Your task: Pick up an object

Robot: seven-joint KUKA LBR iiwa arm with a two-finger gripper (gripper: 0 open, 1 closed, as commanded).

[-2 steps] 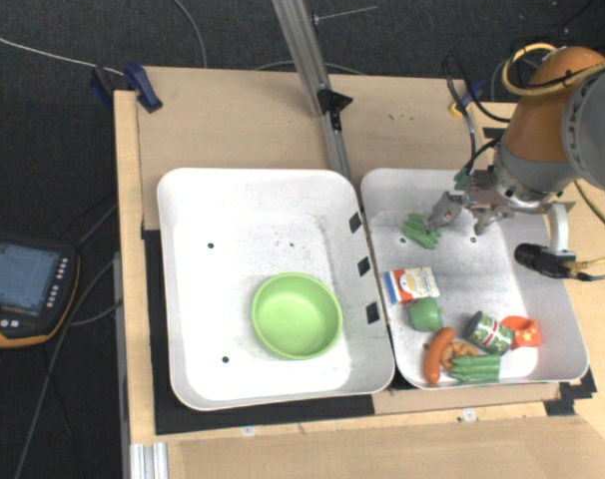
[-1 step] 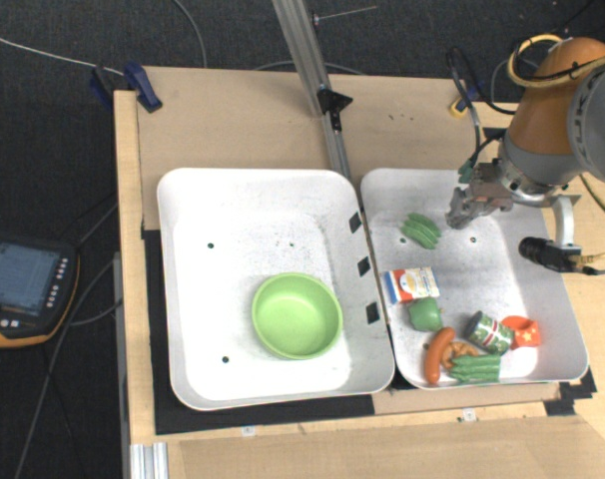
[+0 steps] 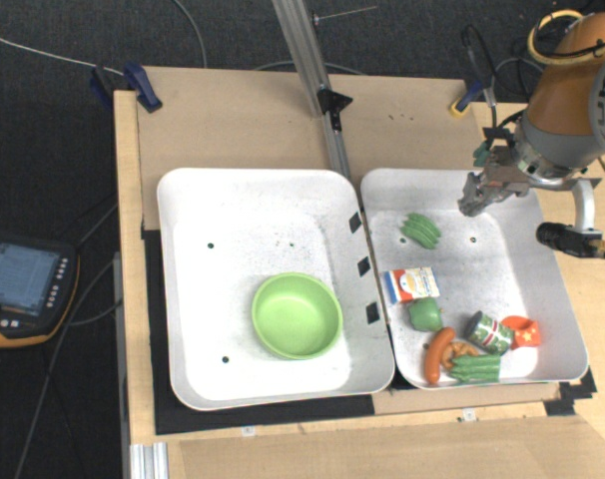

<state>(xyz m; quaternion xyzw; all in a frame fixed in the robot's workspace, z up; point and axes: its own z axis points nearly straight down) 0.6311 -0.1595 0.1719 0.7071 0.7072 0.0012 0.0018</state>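
The claw (image 3: 471,204) hangs over the far part of the right bin (image 3: 547,277), near its upper rim, at the end of the grey and orange arm (image 3: 567,88) that comes in from the right; from this slant I cannot tell how far its fingers stand apart, and nothing shows between them. Closest to it, down and to the left, a ridged green piece (image 3: 420,231) lies alone on the white floor, apart from the claw with bare floor between them. Further down, toward the near end of the same bin, the rest of the objects crowd together: a small white and red carton (image 3: 411,284) with a round green item (image 3: 425,315) touching its lower edge, then an orange sausage-like piece (image 3: 437,353), a green bean pod (image 3: 476,368), a small can (image 3: 490,332) lying on its side, and a red-orange piece (image 3: 523,331) beside the can. These sit close or touching, so each is hemmed in by its neighbours. Well to the left of the claw, across the divide, the left bin (image 3: 213,208) holds a green bowl (image 3: 297,314) standing upright. A metal pole (image 3: 307,58) slants above the seam between the bins.
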